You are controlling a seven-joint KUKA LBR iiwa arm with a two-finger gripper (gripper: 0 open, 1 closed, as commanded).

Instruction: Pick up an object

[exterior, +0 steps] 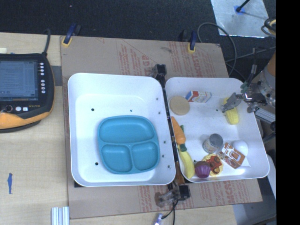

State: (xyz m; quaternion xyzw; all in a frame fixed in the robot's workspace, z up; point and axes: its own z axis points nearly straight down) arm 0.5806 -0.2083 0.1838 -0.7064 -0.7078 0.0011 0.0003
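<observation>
The right bin (253, 125) holds several small items. Among them are a tan disc (179, 105), a small red, white and blue box (198, 96), a yellow corn cob (233, 117), an orange carrot (177, 131), a banana (186, 162), a grey can (214, 143), a purple vegetable (202, 169) and a red-and-white packet (233, 155). My gripper (240, 106) hangs over this bin's far right corner, just above the corn cob. It looks open, and nothing shows between its fingers.
The left bin (79, 125) holds a blue divided plate (128, 143). A teach pendant (23, 86) with a lit screen lies on the bench at the far left. Both bins rest on a cardboard sheet (140, 55) clamped at its back edge.
</observation>
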